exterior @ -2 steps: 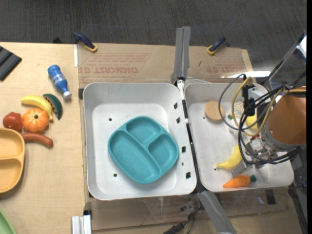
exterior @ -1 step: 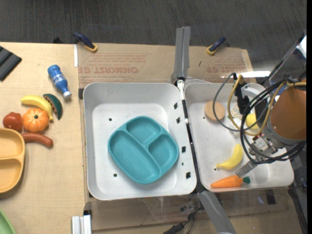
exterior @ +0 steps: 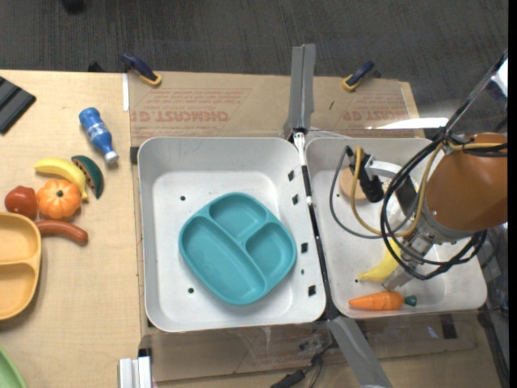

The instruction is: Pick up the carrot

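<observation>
Carrot (exterior: 376,301) lies flat near the front wall of the right bin (exterior: 468,296), orange body pointing left, green stub at its right end. Just behind it, a yellow banana (exterior: 378,270) lies at a slant. Gripper (exterior: 399,279) sits low between the two, tip just above the carrot's right half and beside the banana's lower end; finger spacing cannot be told, since the wrist and black cables cover the tips, and nothing is visibly held. Arm (exterior: 464,186), orange band over grey, fills the right half of that bin; a round tan object (exterior: 350,183) lies partly hidden at the bin's back. Left bin (exterior: 161,168) holds a teal three-compartment plate (exterior: 237,248), tilted diagonally. Left of the bins, on the pale wooden bench (exterior: 48,103): yellow divided dish (exterior: 16,267), sausage (exterior: 61,231), tomato (exterior: 20,201), small pumpkin (exterior: 58,200), second banana (exterior: 61,172), avocado half (exterior: 90,174), blue bottle (exterior: 97,134) on its side. Behind the bins, a cardboard sheet (exterior: 266,103) carries reddish printing, upside down, reading roughly "CHEMCAST GP"; two blue-and-yellow clamps (exterior: 140,69) pin its far edge. Beyond, dark carpet floor (exterior: 242,14).
</observation>
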### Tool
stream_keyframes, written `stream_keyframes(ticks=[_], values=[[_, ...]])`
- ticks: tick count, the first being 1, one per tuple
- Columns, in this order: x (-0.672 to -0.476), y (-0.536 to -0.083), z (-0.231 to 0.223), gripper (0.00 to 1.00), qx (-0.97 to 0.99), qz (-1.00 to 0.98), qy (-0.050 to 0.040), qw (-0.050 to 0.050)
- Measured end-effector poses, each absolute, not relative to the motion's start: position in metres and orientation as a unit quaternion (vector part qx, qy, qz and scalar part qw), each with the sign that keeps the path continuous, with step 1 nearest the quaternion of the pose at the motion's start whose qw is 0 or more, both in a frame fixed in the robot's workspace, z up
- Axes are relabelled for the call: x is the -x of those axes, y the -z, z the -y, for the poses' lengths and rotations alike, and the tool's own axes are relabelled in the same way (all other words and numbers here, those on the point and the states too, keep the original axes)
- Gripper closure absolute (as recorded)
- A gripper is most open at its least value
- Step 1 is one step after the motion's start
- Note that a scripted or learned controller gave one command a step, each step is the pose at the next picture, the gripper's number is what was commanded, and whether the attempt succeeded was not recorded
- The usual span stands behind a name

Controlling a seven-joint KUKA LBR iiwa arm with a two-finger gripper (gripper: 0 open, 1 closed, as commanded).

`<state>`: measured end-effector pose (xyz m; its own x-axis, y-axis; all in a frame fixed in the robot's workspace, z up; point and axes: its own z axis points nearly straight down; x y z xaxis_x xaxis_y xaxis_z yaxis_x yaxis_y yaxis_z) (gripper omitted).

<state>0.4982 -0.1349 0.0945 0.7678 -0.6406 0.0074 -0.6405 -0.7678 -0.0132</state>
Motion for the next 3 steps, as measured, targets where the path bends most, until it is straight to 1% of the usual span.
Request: stream_keyframes(ticks=[1, 2, 3], values=[[-0.492, -0.213, 0.098, 0.0, 0.953, -0.303, -0.0025, 0.002], [-0.513, -0.09, 0.171, 0.0, 0.958, -0.288, -0.0028, 0.002], [-0.492, -0.151, 0.171, 0.0, 0.992, -0.129, -0.001, 0.003]])
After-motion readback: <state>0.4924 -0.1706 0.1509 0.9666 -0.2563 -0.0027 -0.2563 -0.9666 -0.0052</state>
